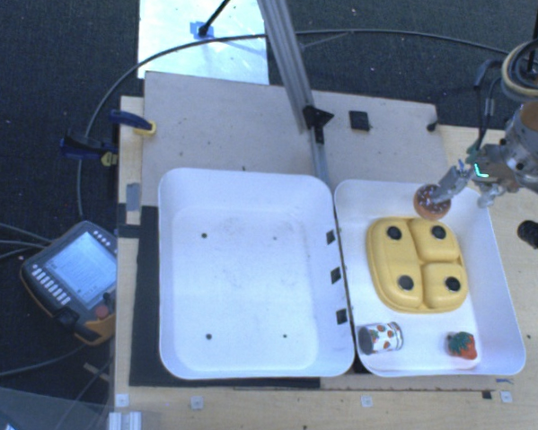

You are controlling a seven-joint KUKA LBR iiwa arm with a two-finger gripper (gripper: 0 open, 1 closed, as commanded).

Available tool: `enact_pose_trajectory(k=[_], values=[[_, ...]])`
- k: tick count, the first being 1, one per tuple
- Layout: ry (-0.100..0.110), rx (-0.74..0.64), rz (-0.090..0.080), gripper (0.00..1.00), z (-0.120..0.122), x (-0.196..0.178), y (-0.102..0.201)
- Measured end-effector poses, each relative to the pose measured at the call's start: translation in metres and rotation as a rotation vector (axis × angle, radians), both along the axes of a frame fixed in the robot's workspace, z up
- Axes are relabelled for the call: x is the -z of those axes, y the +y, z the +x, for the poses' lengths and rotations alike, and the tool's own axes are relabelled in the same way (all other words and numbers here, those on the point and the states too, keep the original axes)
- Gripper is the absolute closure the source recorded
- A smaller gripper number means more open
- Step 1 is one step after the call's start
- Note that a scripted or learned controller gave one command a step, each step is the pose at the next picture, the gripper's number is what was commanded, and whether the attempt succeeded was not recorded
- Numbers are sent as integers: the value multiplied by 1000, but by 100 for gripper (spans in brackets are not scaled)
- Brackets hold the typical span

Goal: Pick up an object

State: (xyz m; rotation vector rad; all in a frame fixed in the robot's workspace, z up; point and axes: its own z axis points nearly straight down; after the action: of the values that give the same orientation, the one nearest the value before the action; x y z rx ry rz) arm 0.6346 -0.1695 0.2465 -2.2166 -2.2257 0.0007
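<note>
From the fixed overhead camera, two shallow white bins sit side by side on the counter (255,128). Taking the yellow four-part block (417,263) in the right bin (499,294) as the landmark: this block lies in the middle of its bin, each of its four rounded sections marked with a dark dot. Just beyond its far edge, toward the bin's back rim, is a small brown ring-shaped object (430,203). The end effector (457,185) comes in from the right of the block, at the end of the grey arm (534,134) with its orange band, and its light-coloured fingers (449,185) reach down to the brown ring and touch or overlap it. Whether it is clenched on the ring or released I cannot tell. Nearer than the block, by the bin's front rim, lie a small printed can (380,338) on its side and, to that can's right, a red and green object (461,345). To the block's left lies the left bin (173,249)
</note>
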Motion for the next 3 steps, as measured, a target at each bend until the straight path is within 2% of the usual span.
enact_pose_trajectory(k=[1,3], values=[[-3,0,0,0,1,-1,0],[1,3,-1,0,5,104,-11]])
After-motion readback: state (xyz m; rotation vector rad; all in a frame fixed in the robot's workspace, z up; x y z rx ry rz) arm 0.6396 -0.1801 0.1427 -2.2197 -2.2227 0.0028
